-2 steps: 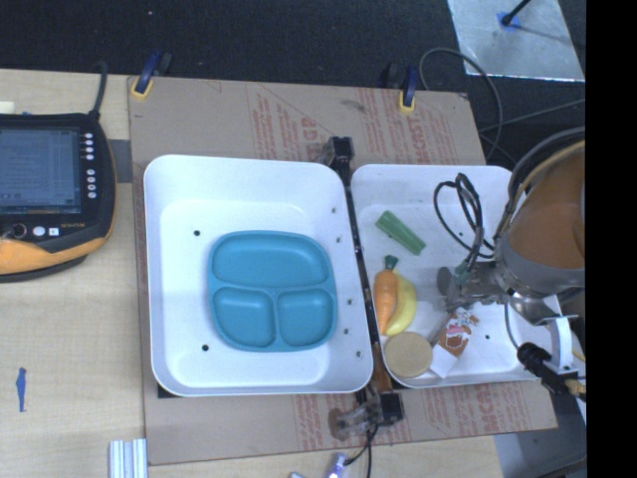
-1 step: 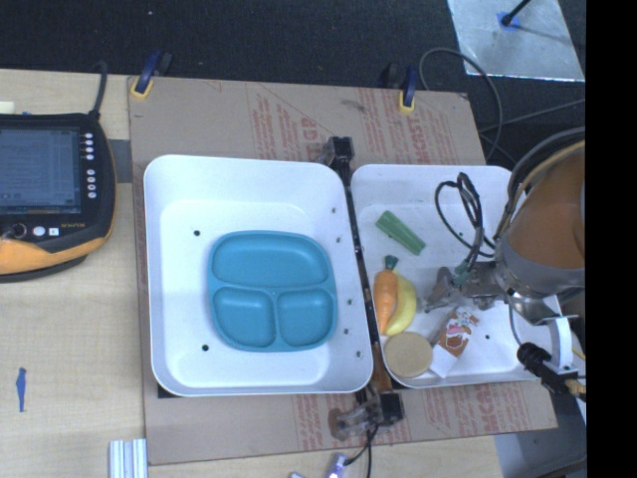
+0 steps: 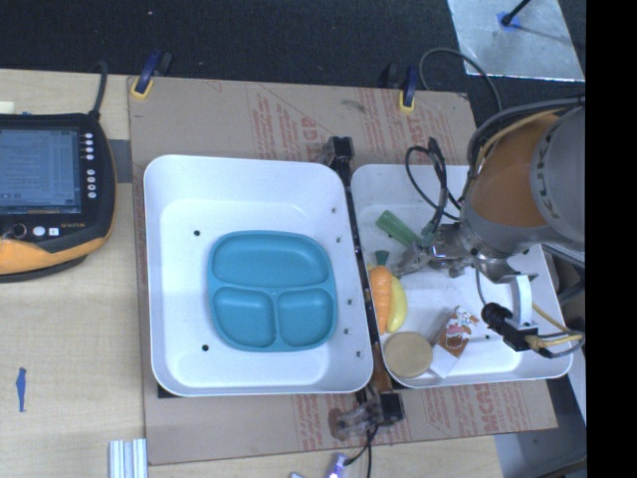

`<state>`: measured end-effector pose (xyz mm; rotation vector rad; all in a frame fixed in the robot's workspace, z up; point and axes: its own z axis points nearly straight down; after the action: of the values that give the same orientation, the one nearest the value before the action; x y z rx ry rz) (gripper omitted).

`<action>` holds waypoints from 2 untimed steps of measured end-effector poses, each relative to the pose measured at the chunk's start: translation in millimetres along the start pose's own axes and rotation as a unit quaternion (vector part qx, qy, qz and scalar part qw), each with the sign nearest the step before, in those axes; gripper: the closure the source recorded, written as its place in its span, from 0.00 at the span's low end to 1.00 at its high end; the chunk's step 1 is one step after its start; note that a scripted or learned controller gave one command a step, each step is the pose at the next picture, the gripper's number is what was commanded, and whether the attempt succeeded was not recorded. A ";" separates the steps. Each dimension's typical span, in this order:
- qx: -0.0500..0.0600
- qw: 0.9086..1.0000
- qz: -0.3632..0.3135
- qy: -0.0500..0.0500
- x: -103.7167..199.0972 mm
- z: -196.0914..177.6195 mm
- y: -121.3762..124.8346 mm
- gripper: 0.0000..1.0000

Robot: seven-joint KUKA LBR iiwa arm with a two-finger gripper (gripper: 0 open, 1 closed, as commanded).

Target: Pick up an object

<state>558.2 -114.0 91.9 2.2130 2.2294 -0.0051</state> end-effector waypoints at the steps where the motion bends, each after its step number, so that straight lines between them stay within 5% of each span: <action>1: 0.000 1.000 0.001 0.001 -33.8 -0.4 82.3 0.00; 2: 0.001 1.000 -0.002 0.001 -33.7 -10.9 82.5 1.00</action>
<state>641.1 -147.1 102.7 2.2114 2.2349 -0.0038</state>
